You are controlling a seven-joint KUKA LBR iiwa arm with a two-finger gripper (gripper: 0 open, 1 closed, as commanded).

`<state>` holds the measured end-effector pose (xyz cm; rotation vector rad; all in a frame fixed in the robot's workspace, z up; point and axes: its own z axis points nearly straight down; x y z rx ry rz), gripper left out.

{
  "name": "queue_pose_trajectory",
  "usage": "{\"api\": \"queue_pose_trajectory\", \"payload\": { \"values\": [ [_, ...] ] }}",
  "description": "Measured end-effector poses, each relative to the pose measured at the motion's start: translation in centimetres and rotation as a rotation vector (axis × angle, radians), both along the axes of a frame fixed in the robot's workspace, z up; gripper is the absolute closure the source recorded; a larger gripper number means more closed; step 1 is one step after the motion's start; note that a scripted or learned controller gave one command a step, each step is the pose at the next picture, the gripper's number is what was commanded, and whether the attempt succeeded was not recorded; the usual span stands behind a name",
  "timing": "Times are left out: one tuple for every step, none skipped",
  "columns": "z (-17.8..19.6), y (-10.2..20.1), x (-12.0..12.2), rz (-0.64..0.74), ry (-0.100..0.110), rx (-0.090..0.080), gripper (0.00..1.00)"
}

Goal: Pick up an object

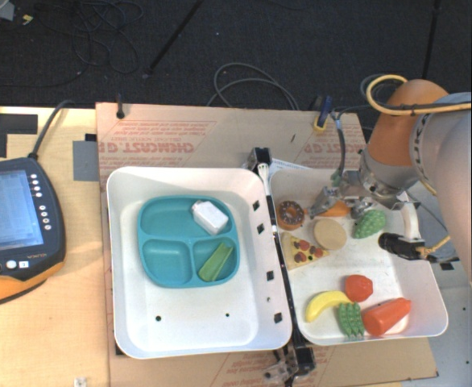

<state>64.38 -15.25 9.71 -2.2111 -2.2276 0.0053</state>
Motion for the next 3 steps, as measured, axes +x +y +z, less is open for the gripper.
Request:
{"api": "queue_pose_trajectory", "payload": {
  "values": [
    [1.0, 0.0, 0.0, 0.001, 0.001, 0.000, 1.00],
    [1.0, 0.0, 0.0, 0.003, 0.002, 0.000, 0.00],
    [-1.0, 0.5, -0.1, -0.007, -0.001, 0.000, 0.00]
  ]
}}
